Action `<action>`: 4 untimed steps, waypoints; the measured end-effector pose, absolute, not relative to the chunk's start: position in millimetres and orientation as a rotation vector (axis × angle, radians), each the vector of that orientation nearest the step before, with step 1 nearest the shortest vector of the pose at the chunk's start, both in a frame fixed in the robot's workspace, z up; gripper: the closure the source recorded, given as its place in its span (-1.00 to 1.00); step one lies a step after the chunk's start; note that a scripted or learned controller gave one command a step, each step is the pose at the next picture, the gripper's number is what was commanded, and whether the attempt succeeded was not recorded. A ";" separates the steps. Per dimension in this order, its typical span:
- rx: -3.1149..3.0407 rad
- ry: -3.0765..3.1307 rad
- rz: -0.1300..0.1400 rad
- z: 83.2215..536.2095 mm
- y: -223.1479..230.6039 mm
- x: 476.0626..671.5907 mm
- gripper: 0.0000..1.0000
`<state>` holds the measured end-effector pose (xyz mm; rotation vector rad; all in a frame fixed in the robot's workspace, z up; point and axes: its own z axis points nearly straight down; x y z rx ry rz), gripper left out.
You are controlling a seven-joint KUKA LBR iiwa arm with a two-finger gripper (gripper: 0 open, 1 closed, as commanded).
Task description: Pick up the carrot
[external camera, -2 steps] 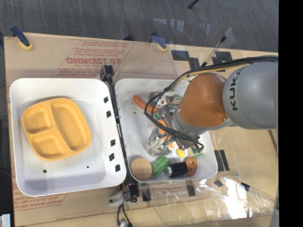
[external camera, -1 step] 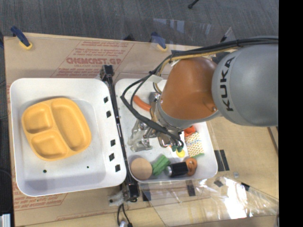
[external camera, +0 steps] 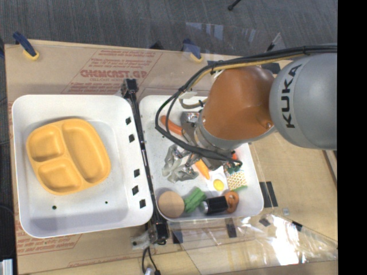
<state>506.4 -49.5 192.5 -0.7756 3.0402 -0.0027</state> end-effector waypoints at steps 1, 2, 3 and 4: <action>-0.938 2.991 -0.003 216.2 -48.0 485.9 1.00; -1.520 2.743 -0.010 253.4 -113.3 540.1 1.00; -1.525 2.742 -0.003 252.2 -111.0 539.4 -1.00; -1.718 2.638 0.015 147.5 -149.9 543.4 -1.00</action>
